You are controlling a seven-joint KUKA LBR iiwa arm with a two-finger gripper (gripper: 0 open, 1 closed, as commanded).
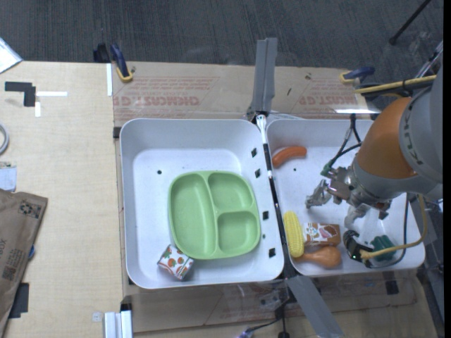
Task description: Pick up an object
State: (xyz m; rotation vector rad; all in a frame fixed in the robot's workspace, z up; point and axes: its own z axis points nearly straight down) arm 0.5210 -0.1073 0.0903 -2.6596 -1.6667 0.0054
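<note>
My gripper (318, 194) hangs over the middle of the right bin (416, 263), below the arm's orange band. An orange hot-dog-shaped piece (289, 154) lies toward the bin's far left corner, apart from the gripper. A yellow corn cob (292, 233) rests along the near left wall. Beside it are a small printed box (322, 232) and an orange-brown pear-shaped piece (320, 257), all just in front of the gripper. Nothing shows in the gripper. A teal object (381, 246) lies near the right corner, partly hidden by cables.
The left bin (134, 189) holds a green divided plate (213, 213) and a small printed carton (175, 263) at its near left corner. A ridge between the bins (266, 182) separates them. Black cables loop beneath the wrist near the teal object.
</note>
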